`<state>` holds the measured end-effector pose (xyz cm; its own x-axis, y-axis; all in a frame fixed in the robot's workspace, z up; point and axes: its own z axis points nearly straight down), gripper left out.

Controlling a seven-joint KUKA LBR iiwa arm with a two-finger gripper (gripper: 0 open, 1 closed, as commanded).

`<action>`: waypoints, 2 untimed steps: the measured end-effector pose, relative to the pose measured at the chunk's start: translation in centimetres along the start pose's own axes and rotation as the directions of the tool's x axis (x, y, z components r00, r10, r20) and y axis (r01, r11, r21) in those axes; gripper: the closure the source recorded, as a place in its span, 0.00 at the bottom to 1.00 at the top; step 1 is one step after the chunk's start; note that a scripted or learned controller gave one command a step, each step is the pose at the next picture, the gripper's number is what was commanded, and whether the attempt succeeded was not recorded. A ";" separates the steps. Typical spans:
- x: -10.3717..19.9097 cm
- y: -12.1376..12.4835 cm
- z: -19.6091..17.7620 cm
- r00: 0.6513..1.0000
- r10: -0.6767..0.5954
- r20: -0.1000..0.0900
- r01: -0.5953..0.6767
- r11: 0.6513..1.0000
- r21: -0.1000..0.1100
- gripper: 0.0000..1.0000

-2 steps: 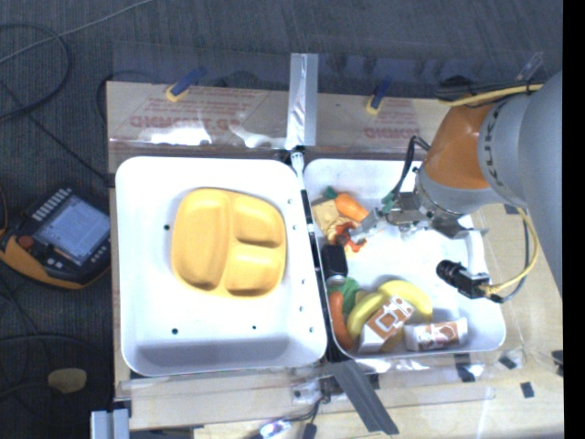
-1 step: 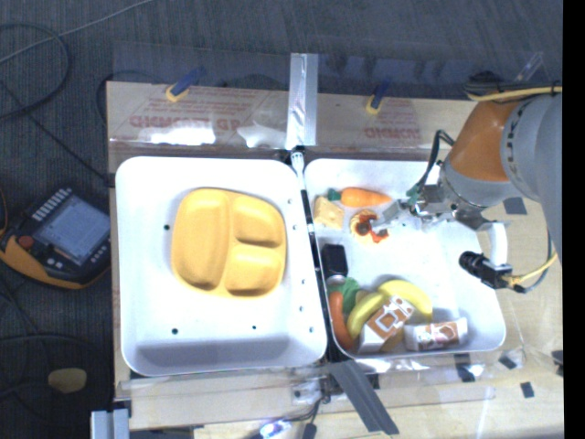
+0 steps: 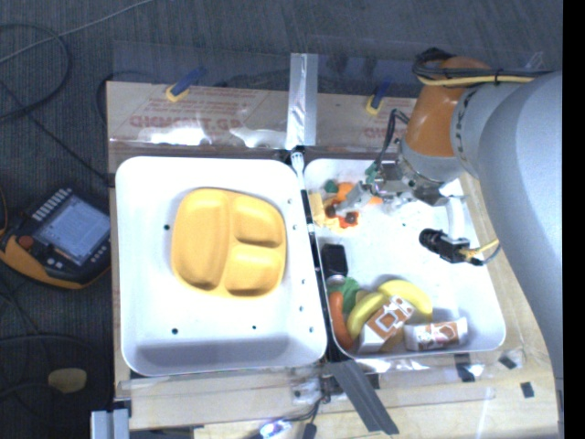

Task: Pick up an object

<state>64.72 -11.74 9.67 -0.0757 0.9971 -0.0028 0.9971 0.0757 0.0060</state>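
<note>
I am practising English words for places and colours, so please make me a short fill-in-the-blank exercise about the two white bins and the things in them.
1. The yellow plastic divided plate lies in the ____ white bin.
2. The yellow banana lies in the ____ white bin.
3. The divided plate has ____ compartments.
4. The gripper hangs above the right bin's ____ end, beside the small orange toy.

Missing words: left; right; three; far

Both white bins (image 3: 137, 327) are moulded in smooth plastic with a slight sheen. The yellow divided tray (image 3: 228, 240) is seen as glossy plastic. A matt grey casing is presented by the arm (image 3: 526, 144). The banana (image 3: 388, 298) is smooth-skinned.
</note>
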 end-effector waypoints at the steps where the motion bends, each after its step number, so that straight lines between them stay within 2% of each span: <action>1: -0.3 1.6 0.5 1.000 0.010 -0.019 -0.010 0.999 0.045 0.00; 2: 1.4 1.2 0.2 1.000 0.021 -0.003 -0.020 1.000 0.016 0.00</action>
<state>65.82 -10.24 9.44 -0.0552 0.9985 0.0000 0.9984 0.0552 -0.0102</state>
